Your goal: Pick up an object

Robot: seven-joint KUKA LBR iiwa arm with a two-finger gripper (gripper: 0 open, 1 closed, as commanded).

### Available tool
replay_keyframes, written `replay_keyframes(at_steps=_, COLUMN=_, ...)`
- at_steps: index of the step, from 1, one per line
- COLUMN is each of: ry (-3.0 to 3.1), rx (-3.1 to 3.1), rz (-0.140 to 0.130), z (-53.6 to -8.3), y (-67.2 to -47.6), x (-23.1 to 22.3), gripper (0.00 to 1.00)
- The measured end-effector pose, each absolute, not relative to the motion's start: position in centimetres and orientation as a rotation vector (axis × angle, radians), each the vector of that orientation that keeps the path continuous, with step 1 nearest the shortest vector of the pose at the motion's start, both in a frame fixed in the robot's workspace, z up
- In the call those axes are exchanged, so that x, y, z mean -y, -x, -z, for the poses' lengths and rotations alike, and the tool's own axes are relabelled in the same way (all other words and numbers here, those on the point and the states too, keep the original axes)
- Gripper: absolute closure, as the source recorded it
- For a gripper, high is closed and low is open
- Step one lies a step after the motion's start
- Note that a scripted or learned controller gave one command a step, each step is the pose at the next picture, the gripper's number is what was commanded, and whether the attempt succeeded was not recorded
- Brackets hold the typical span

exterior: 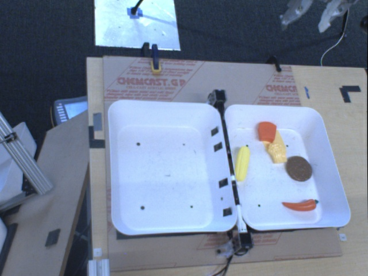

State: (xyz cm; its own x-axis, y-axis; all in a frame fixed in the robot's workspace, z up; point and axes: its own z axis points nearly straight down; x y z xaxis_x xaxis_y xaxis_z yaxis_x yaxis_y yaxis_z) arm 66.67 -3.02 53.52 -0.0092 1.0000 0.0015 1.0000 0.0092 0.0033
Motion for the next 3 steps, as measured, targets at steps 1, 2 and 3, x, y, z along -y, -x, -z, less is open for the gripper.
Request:
replay_keyframes(at_steps=1, ry=-2.209, rx=-2.233, rz=-0.006, z=-53.5, y=-66.8, x=-3.0, gripper=0.00)
replay_keyframes(at_steps=2, ry=-2.207, rx=-2.237, rz=-0.007, z=-53.5, y=-66.8, x=-11.8, gripper=0.00)
replay_keyframes(at_steps=3, ry=-2.213, rx=-2.230, rz=-0.005, z=-53.5, y=-66.8, x=-15.1, gripper=0.00)
